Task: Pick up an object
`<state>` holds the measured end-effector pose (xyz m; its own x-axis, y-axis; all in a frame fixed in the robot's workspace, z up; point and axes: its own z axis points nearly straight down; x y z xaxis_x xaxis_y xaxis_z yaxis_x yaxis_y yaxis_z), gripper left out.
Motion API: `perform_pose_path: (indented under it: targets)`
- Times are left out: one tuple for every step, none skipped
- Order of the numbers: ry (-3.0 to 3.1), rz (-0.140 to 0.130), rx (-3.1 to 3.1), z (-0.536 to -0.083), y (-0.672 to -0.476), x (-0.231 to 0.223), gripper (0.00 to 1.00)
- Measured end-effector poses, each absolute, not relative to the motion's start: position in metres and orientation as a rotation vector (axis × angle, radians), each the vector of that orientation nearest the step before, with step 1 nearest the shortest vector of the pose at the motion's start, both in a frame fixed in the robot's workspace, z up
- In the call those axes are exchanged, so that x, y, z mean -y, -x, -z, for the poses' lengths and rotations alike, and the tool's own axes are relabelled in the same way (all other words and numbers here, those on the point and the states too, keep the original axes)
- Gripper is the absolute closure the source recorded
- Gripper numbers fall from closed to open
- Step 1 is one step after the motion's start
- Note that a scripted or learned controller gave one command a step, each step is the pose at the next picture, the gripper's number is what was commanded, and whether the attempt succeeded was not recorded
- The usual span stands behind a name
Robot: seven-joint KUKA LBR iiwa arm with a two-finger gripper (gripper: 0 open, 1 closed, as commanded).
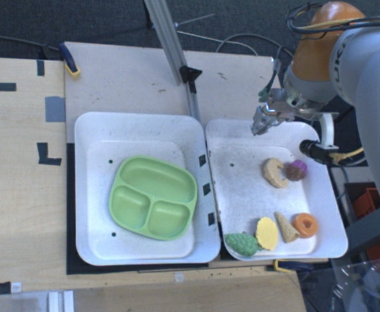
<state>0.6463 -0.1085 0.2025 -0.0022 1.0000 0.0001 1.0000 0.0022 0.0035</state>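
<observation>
Overhead, the arm (346, 51) reaches in from the right, its gripper (263, 123) hanging over the far edge of the right bin (242, 174); whether it is clenched or released cannot be told, and nothing shows in it. Left of the gripper and nearer the camera, the left bin (92, 194) carries a green tray (153, 197). Closest to the gripper is the bun (275, 173), nearer the camera and slightly right, with a purple piece (297, 169) touching its right side. Beyond them, along the near wall, lie a donut (304, 225), cone (285, 227), yellow piece (266, 233) and broccoli (242, 244).
</observation>
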Motion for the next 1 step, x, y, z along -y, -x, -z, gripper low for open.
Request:
perform_pose_path:
  targets:
    - [-2.217,-0.005,-2.222,-0.2465,-0.6521,0.1058,1.0]
